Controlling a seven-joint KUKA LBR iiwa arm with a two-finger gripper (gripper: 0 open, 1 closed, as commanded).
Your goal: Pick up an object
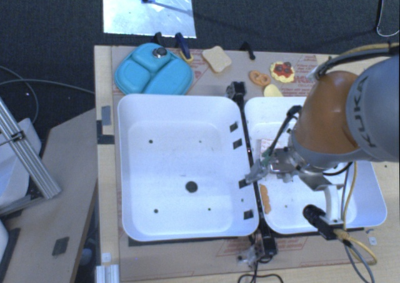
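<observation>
White plastic, two shallow bins side by side on your counter (106, 150).

Item 1: left bin (144, 125). Holds one small dark disc (191, 186), lying toward 6 o'clock on the bin floor, well apart from the arm.

Item 2: right bin (375, 207). Holds a small orange piece (265, 198), long and narrow, lying at about 8 o'clock in the bin, just beside the divider between the bins. You should treat this as the likeliest thing to pick, though the task names no particular object.

Item 3: grey arm with orange band (328, 119), reaching in from 3 o'clock and covering much of the right bin.

Item 4: claw (262, 170). Sits at the arm's 9 o'clock end, low over the right bin's left edge, just above the orange piece. You cannot tell from this slant whether it is wide or narrow, and nothing is visibly held in it.

Item 5: off-bin stock along the counter's 12 o'clock edge: blue lidded tray (153, 70), toast slice (216, 59), pretzel (259, 77), small pizza (282, 71), yellow piece (272, 91).

Status: approach looks done, the claw being near the orange piece. Grasp and lift are both left; no object is off the bin floor.
</observation>
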